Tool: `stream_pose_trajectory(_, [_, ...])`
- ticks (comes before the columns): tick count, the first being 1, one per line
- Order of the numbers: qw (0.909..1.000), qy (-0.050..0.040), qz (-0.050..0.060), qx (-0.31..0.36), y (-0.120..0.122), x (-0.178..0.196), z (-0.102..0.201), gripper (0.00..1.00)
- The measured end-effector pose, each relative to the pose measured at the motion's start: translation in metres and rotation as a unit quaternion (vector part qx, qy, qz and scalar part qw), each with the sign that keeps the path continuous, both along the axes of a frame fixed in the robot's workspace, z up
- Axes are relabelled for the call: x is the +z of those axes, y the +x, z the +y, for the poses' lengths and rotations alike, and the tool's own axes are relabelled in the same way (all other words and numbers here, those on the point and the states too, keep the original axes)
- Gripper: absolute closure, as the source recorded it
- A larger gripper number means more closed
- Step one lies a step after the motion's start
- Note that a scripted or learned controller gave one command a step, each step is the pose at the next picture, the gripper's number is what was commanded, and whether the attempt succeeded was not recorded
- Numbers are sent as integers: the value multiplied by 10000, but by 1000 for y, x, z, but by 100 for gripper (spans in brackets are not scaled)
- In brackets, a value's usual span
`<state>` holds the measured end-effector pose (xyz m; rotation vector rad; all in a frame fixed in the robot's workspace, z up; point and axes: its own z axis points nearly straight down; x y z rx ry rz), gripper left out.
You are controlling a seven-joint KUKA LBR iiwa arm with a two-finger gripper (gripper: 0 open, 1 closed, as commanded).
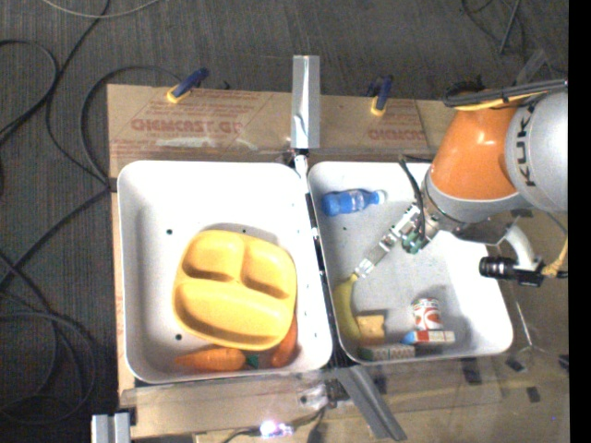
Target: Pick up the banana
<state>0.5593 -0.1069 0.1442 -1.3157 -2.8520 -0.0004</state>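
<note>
The table (129,118) is a brown board with faded red print, set on a dark grey carpeted floor (55,53) where several black and pale cables (65,26) trail about. Two blue-and-yellow clamps (187,85) grip the board's far edge, and one upright metal post (306,100) stands between them, above the seam where the two white bins meet.

The left bin (138,192) holds one yellow divided tray (237,289), lying upside down and slightly tilted, with two carrots (212,360) poking out from under its near edge.

The right bin (471,340) holds one banana (344,307), lying along the left wall, close to the near corner. Just beside its near end sits one small tan block (370,327). One blue bottle (351,200) lies on its side at the far left of this bin. One red-and-white can (426,316) stands near the front wall, and one long flat box (411,343) lies along that wall.

The single grey and orange arm (480,160) reaches over the right bin. Its pincer (362,269) points down toward the banana's far end, just above it; whether it is released or clenched cannot be told, and the banana lies in the bin.
</note>
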Motion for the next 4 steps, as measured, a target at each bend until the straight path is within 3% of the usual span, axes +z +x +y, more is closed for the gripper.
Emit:
stream_pose_trajectory(1, [9920, -26, -149, 1257, -52, -51, 0, 0])
stream_pose_trajectory(2, [9995, -59, -57, -320, -47, -54, 1, 0])
stream_pose_trajectory(3, [9979, -12, -5, -642, -75, -24, -88, 0])
stream_pose_trajectory(4, [9952, 3, 8, -974, -76, -16, -1, 0])
